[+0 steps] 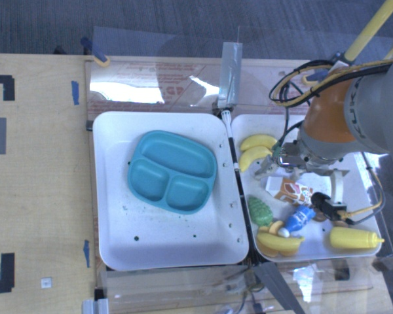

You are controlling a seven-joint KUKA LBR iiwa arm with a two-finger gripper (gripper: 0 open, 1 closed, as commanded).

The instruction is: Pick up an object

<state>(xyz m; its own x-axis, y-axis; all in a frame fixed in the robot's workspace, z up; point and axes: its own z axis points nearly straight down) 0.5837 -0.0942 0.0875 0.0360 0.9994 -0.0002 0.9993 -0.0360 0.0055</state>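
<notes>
Camera view showed the wooden worktop (33,195) carrying two shallow white bins side by side. At that moment the left bin (118,241) held a blue divided plate (172,171), lying flat near the bin's middle and tilted slightly against the bin's edges. The right bin (245,133) held the loose objects. Two yellow bananas (257,150) lay near its upper left corner, just beside the wall between the bins. A green knobbly piece (260,210) sat lower down along the same wall, and a yellow banana-shaped piece (278,243) lay just below it, near the bin's front edge. A small blue and white bottle (299,219) lay tilted just beside that yellow piece. A white packet with orange and red print (293,191) lay between the bananas and the bottle. Another yellow piece (354,239) lay at the bin's lower right. The grey arm (373,113), with its orange band (327,120), reached over the right bin, and the gripper (295,165) hung above the packet, close beside the bananas. Whether the fingers stood wide or narrow could not be told from that angle, and nothing could be seen between them.
</notes>
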